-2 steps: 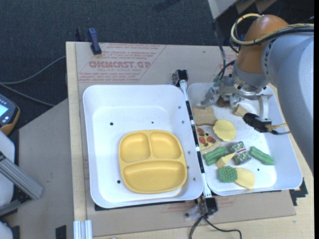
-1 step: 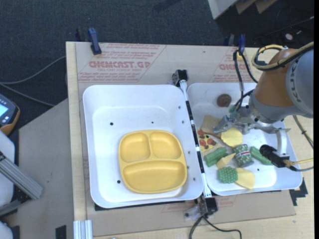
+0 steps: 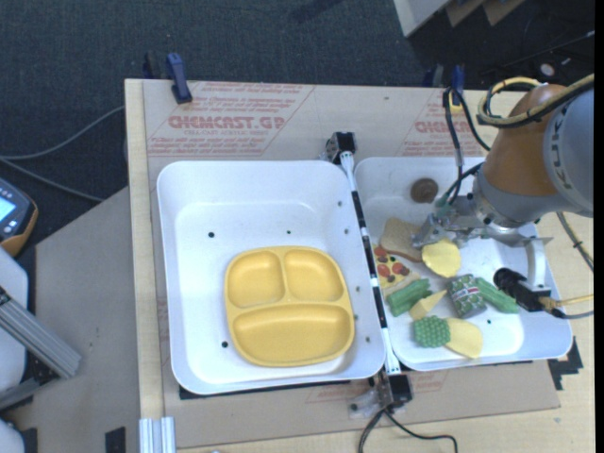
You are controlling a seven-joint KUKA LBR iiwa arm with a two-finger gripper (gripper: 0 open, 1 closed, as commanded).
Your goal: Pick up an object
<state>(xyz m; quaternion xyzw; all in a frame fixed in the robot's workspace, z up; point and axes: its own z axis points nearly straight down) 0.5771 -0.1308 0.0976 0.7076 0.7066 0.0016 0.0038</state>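
While poised with gripper (image 3: pixel 447 226), opening impossible to tell, just above the yellow toy slice (image 3: pixel 441 257) in the crowded right bin (image 3: pixel 557 349), risks skidding off its flat top or pinching the neighbouring green can (image 3: pixel 465 296) instead.

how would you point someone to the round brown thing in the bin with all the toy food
Look at the right bin, the one crowded with toy food. The brown disc lies alone near its far wall, apart from the pile; it is the only round, dark brown piece.
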